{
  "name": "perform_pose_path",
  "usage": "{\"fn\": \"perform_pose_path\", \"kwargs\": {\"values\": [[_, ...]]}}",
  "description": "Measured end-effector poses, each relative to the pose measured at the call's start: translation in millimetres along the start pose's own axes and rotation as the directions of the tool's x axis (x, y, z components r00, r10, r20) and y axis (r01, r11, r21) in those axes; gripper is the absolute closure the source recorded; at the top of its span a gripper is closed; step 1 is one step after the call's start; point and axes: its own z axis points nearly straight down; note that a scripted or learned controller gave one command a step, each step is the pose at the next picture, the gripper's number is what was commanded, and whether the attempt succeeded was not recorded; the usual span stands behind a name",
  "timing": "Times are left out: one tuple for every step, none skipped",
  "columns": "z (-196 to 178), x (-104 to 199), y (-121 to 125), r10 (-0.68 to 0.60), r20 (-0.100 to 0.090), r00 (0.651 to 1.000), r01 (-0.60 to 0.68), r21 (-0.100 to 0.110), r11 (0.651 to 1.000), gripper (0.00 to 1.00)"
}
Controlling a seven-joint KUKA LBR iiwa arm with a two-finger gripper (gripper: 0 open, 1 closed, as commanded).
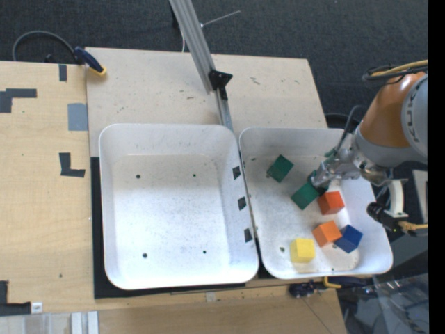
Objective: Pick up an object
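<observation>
Your far left is bench (pixel 42 158) with grey tape marks, plus a black cable ending in a blue and yellow clip (pixel 89 60) near the top. Left bin (pixel 111 152) comes next, speckled white floor. A metal rail (pixel 198 44) slants down from the top to the seam between the bins.

Right bin (pixel 261 245) carries the blocks: one green block (pixel 280 168) toward the upper left, a second green block (pixel 304 195) lower and tilted, a yellow block (pixel 302 250) near the front wall, two orange blocks (pixel 331 202) (pixel 326 233), and a blue block (pixel 349 238) touching the lower orange one.

The claw (pixel 324 176) sits right at the upper edge of the second green block, just beside the upper orange one. Its tips are too small and dark to read, so you can't tell how wide it stands or whether it grips anything. The arm (pixel 396 120) is cut off at the right.
</observation>
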Motion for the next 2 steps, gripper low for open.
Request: {"fn": "perform_pose_path", "kwargs": {"values": [[-61, -7, 4, 0.0, -0.009, 1.0, 0.0, 0.025, 1.0, 1.0], [-89, -7, 6, 0.0, -0.01, 1.0, 0.0, 0.026, 1.0, 1.0]]}}
